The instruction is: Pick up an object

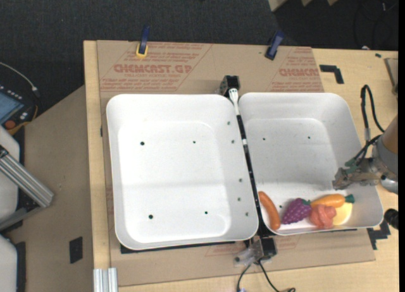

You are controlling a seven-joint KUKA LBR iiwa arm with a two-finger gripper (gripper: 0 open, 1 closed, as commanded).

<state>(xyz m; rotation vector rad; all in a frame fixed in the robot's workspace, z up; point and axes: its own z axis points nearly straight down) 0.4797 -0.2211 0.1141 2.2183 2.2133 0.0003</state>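
The end effector (352, 177) is seen at the right edge of the right bin (297, 110), just above the toy food; whether it is released or clenched cannot be told. A sausage (269, 210), purple grapes (296, 210), a carrot (332, 200) and a pink piece (322, 217) are lined along the bin's near wall. The left bin (126, 120) sits beside it on the counter (101, 82).

We see even, fairly bright overhead light; the two white bins (171, 170) nearly wash out, shadows beneath their rims stay soft, and the whole frame looks slightly grainy and soft-focused.
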